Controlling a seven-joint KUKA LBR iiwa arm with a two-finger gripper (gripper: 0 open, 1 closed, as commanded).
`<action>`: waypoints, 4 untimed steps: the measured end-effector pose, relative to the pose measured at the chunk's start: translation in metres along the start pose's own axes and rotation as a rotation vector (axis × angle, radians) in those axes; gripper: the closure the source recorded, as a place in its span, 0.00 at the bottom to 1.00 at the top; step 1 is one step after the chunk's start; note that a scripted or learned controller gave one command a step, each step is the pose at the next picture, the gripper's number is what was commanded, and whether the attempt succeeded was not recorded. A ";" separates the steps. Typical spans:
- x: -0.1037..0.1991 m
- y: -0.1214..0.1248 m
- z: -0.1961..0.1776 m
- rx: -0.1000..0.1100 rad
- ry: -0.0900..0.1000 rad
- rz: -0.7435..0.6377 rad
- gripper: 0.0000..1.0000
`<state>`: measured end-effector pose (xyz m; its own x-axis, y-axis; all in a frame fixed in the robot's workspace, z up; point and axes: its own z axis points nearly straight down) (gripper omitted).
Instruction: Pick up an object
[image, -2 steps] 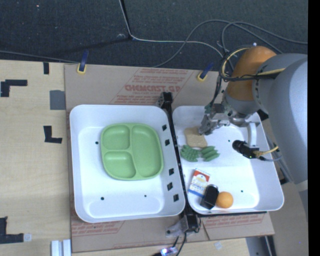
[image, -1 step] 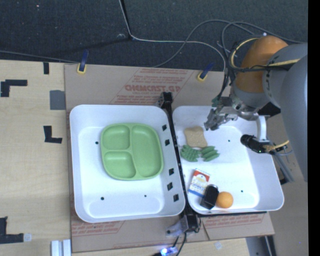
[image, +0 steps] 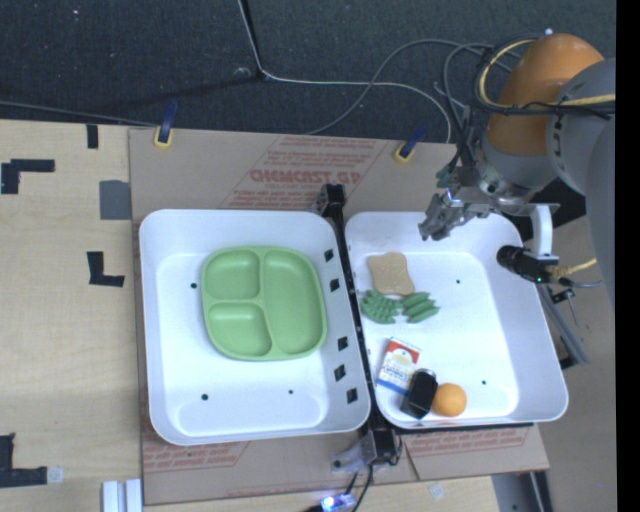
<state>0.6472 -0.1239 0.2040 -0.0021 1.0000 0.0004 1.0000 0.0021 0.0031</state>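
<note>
My gripper hangs over the far edge of the right bin, above and to the right of a tan bread slice. Nothing shows between its fingers. Just in front of the bread lies a green bean pod toy. Nearer the front of the same bin sit a small red and white box, a black object and an orange ball, close together.
The left bin holds a green divided plate. A black clip strip runs between the two bins. Cables loop behind the arm at the back.
</note>
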 end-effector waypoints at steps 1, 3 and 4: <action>0.001 0.001 -0.023 0.002 0.001 0.001 1.00; 0.098 0.008 -0.016 0.004 0.000 -0.003 1.00; 0.144 0.003 -0.010 0.005 -0.001 -0.002 1.00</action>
<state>0.6502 0.0200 0.2141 -0.0040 1.0000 -0.0004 1.0000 0.0040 -0.0023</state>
